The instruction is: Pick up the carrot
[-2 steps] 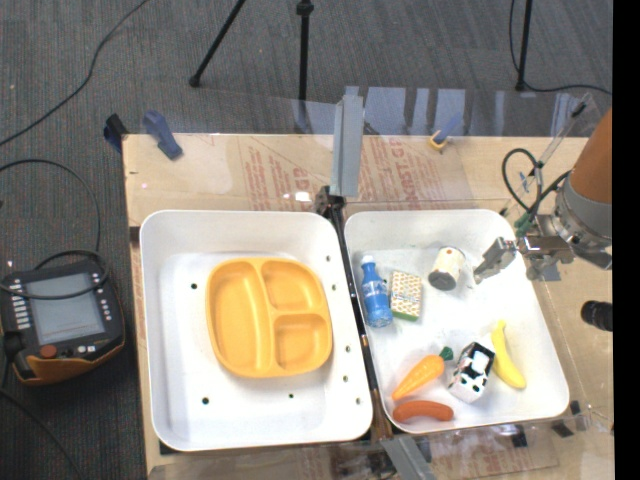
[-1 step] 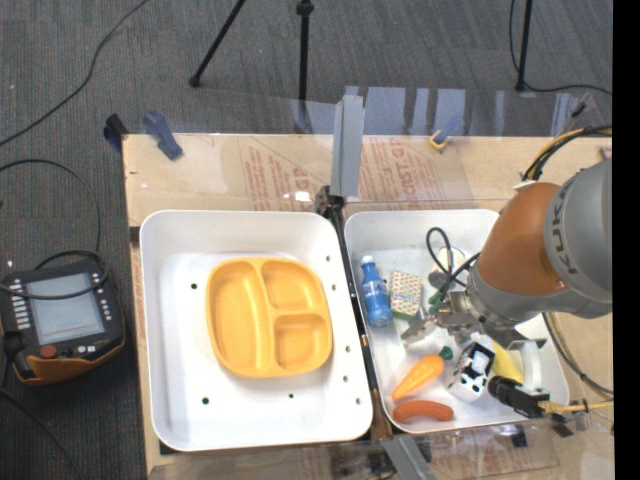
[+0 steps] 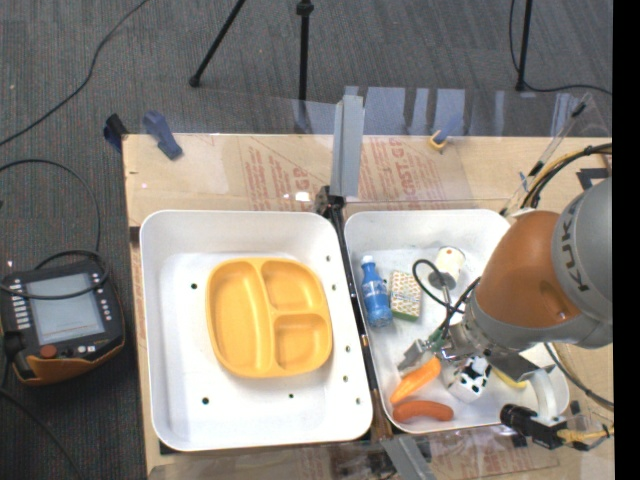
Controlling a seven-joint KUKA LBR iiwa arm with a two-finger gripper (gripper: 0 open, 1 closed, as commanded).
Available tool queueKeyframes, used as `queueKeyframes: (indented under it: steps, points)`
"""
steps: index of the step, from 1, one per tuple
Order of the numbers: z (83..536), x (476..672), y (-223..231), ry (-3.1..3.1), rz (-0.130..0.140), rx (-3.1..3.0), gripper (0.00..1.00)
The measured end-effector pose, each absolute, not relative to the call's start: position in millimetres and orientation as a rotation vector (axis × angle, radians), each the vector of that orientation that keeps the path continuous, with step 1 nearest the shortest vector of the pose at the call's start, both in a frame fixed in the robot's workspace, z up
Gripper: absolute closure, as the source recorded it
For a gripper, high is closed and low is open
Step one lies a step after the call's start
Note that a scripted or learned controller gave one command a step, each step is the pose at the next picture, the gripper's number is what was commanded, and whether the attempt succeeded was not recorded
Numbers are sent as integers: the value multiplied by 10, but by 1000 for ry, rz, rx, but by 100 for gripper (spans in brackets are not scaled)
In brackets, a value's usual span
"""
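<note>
Low in the right bin (image 3: 480, 220), the end effector (image 3: 432, 349) sits right by the carrot (image 3: 417, 379). I cannot tell its grip. A blue bottle (image 3: 376, 291) lies nearby.

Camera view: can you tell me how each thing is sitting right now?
carrot: lying in the right bin, under the gripper
gripper: low over the carrot
sausage: lying flat by the bin's front wall
blue bottle: lying on its side
yellow plate: flat in the left bin
</note>
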State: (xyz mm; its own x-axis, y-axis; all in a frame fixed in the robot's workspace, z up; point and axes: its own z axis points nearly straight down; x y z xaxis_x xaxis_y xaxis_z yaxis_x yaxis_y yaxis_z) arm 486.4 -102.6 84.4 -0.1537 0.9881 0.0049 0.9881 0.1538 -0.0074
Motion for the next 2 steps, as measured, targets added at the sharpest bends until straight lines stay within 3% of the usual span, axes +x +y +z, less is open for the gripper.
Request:
queueKeyframes:
  steps: [1,2]
  points:
    - [927,4883,-1043,-2375,0,-2047,100]
    - [1837,4873,-364,-2310,9,-2118,100]
